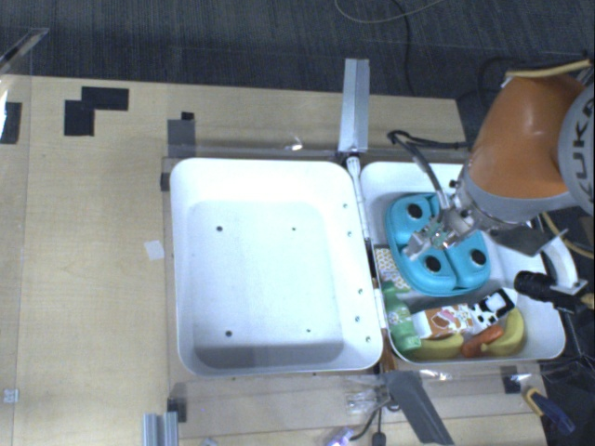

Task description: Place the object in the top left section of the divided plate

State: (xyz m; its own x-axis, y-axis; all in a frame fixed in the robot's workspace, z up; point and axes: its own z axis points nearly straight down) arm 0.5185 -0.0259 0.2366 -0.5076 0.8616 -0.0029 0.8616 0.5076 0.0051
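Note:
A light blue divided plate (416, 219) lies in the right bin (383, 191), with round dark spots in its sections. My gripper (435, 237) hangs over the middle of the plate, at the end of the grey arm with the orange band (521, 151) that reaches in from the right. It hides the plate's centre. I see no object clearly in it. Small items lie along the right bin's front edge: a printed carton (446, 321), a yellow banana-like piece (507, 337), a small red piece (474, 345) and a black and white piece (493, 307).
The left bin (260, 258) is a wide white tray sharing a metal divider rail (355, 110) with the right bin. A green packet (398, 316) sits at the right bin's front left. Black cables (418, 151) run over the right bin's back edge.

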